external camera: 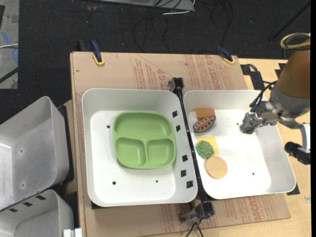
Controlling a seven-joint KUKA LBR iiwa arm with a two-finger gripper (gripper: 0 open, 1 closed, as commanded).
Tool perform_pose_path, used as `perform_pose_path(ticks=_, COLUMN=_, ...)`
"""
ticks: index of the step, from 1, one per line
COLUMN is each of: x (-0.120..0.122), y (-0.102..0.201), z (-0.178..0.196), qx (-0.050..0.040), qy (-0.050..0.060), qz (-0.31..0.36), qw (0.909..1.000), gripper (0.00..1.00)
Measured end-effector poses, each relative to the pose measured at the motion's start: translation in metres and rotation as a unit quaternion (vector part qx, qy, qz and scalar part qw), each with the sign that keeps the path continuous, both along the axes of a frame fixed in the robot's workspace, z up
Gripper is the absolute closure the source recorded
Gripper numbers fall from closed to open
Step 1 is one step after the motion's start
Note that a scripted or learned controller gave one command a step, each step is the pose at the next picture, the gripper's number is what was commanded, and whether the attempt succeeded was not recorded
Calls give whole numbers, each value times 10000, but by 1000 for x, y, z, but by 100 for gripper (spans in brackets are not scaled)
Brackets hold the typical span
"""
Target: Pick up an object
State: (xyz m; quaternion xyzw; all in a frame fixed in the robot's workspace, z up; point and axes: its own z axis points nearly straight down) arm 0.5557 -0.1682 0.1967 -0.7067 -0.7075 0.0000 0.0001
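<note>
In the right bin several small food toys lie near its left wall: an orange block at the back, a brown oval piece touching it, a green knobbly ball on a yellow square, and a tan round disc in front. My gripper hangs over the right bin's back right part, to the right of the toys and apart from them. Nothing shows between its tips.
The left bin holds a light green divided plate. A black divider runs between the bins. Grey plastic tubs stand off the bench at the left. Clamps and cables lie behind the bench.
</note>
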Motion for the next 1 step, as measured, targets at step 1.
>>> perform_pose_path(ticks=1, x=0, y=0, z=0, qx=0, qy=0, qz=0, qw=10000, gripper=0)
